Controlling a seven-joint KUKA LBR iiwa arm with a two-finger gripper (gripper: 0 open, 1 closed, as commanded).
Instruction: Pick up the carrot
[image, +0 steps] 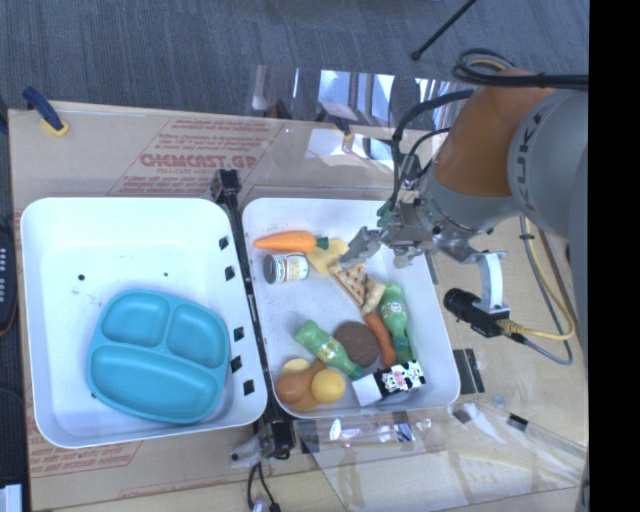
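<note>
Plastic, smooth tapered orange carrot (287, 241) lay alone in the right white bin (437, 300); the metal gripper's (362, 246) fingers stood apart, empty.

Two shallow white bins side by side on a bench, seen from above at a slant. Left bin (50, 330): a blue divided tray (160, 355) toward 6 o'clock. Right bin (440, 340): an orange carrot (287, 241) with green top lying flat near 11 o'clock; a small can (287, 268) just below it; a cookie (356, 343), a green bottle (394, 312), an orange ball (328, 385) and a cow-patterned carton (401, 379) crowded from centre toward 6 o'clock. Grey arm with orange band (500, 140) reaching in from 3 o'clock. Gripper (372, 243) poised over the bin's 1 o'clock area, right of the carrot and apart from it, above a waffle-textured wedge (352, 279).
</note>
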